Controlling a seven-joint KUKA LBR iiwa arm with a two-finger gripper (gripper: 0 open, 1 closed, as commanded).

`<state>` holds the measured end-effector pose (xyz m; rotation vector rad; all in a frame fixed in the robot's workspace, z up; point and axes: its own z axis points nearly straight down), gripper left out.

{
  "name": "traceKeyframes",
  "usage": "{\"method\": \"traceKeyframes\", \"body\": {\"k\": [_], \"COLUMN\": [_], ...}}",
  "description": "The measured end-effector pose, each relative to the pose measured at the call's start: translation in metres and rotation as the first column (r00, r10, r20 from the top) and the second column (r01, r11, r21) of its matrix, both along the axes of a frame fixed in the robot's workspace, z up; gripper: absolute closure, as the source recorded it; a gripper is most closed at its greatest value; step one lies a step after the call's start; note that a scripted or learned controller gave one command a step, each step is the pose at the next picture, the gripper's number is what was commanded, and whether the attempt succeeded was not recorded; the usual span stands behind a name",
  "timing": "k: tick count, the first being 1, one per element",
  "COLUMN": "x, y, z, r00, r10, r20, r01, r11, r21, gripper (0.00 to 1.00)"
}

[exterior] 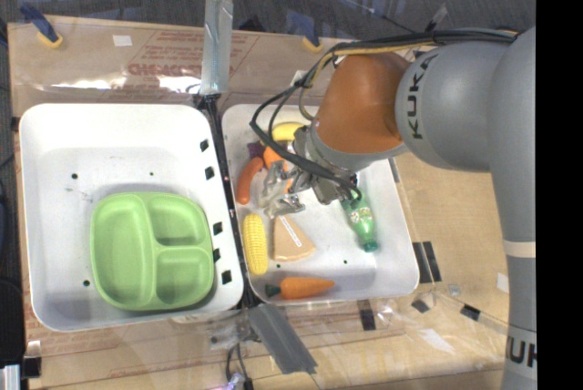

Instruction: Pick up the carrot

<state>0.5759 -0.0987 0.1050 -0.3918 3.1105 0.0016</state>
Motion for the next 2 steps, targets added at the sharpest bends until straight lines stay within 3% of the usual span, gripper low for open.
{"method": "traceKeyframes", "body": {"k": [1, 2], "x": [0.011, 0.072], "y": [0.133, 0.208], "z": [0.089, 0.132], "r00": [0.998, 0.991], "r10": [0.057, 0.134], "r20": [0.001, -0.003], "r01": [-0.057, -0.134], "r11": [0.998, 0.991], "r21": [0.001, 0.0], "gripper": [1.0, 1.0]}}
